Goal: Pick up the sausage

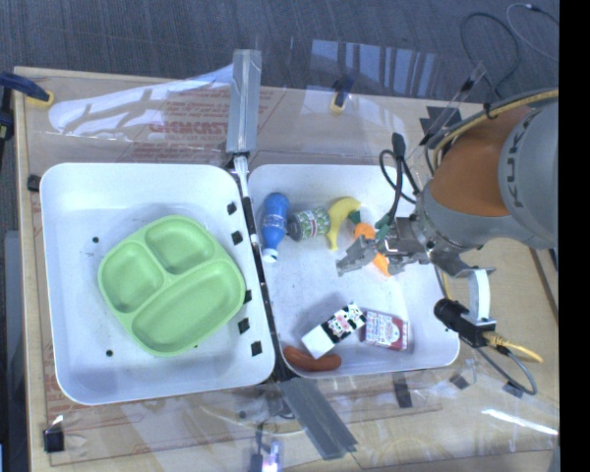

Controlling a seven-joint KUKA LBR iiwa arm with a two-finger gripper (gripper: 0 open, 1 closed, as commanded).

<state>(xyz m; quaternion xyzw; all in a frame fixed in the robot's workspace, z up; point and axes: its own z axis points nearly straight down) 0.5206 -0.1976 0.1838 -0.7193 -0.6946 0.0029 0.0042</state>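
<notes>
Reaching in from the right, the grey arm [492,180] with its orange band hangs its gripper [366,255] over the upper middle of the right bin [428,357]. Its metal fingers [352,259] point left and look slightly parted, with white bin floor showing between the tips — nothing is caught between them. Whether the tips touch the floor cannot be told from this slanted view. A small orange piece [382,262], carrot-like, lies right against the gripper's body, partly hidden by it.

The sausage [312,359] lies well apart from the gripper, at the bottom edge of the right bin near its lower left corner — a reddish-brown link lying almost level along the rim. Just above it, touching or nearly so, sits a small black-and-white carton [334,328], tilted. Beside that to the right lies a red and white packet [384,330].

Along the top of the same bin, a blue bottle [273,222] lies next to the divider, then a green-labelled can [313,224] on its side, then a yellow banana [345,214] just left of the gripper.

The left bin [64,293] carries a green divided plate [172,283] with three compartments, set near its middle.
</notes>
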